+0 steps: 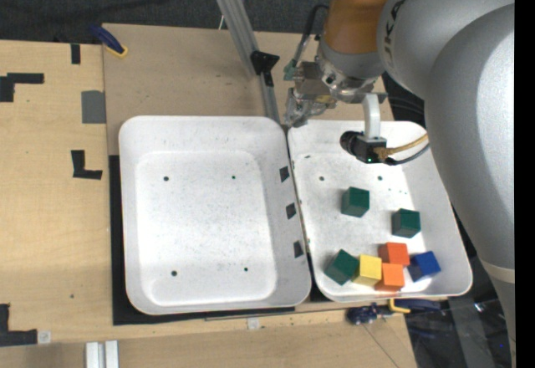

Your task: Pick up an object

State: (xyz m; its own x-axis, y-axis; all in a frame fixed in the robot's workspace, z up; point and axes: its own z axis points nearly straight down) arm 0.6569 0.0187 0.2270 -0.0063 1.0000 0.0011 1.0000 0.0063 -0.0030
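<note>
Gripper (pixel 299 111) of mine hangs over the right bin's (pixel 435 191) far-left corner; its state I cannot tell. Blocks lie nearer; the lone green block (pixel 355 201) suits best: centre above it, descend straight.

wooden bench (pixel 50 216), metal pole (pixel 238 19) (slanted), blue clamp (pixel 109 38)

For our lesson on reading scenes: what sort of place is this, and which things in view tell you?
Probably a robotics lab bench for pick-up trials: a grey arm with an orange band, two white bins side by side, and small coloured blocks in the right bin.
</note>
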